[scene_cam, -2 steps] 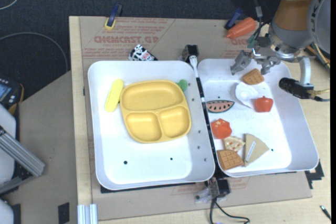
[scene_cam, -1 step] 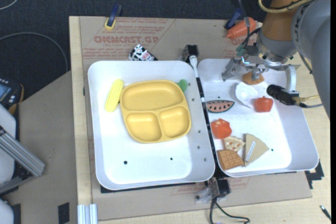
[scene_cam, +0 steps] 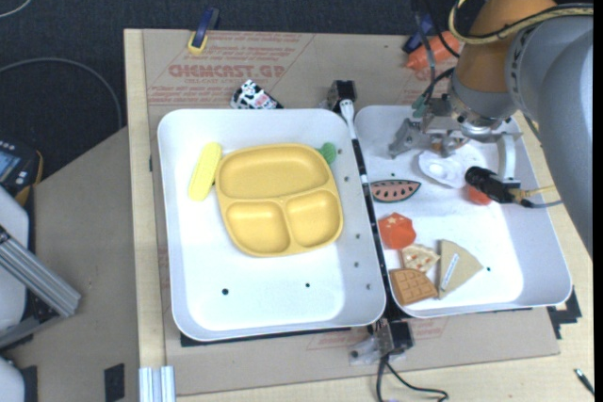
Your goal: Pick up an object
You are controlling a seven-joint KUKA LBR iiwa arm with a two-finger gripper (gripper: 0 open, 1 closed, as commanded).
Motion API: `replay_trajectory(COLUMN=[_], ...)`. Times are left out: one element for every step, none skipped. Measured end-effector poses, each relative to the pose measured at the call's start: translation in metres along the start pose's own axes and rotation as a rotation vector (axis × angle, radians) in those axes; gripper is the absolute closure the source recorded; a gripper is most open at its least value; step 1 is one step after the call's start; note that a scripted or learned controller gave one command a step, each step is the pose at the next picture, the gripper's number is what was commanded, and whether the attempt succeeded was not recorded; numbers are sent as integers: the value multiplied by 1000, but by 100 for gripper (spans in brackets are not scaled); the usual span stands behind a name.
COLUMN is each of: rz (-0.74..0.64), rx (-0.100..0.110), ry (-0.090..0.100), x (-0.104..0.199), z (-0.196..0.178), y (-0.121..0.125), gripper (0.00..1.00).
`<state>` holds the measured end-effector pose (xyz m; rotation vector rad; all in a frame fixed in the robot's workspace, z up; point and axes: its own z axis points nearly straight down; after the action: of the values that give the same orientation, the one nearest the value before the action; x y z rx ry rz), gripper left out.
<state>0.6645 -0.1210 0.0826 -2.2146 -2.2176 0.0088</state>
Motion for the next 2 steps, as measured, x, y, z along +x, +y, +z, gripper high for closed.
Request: replay_trajectory(rz=[0,2], rx=[-4,-15], ry=[-4,-3], x=[-1,-1], z=[-13,-56], y=[0,-1], gripper=[100,100])
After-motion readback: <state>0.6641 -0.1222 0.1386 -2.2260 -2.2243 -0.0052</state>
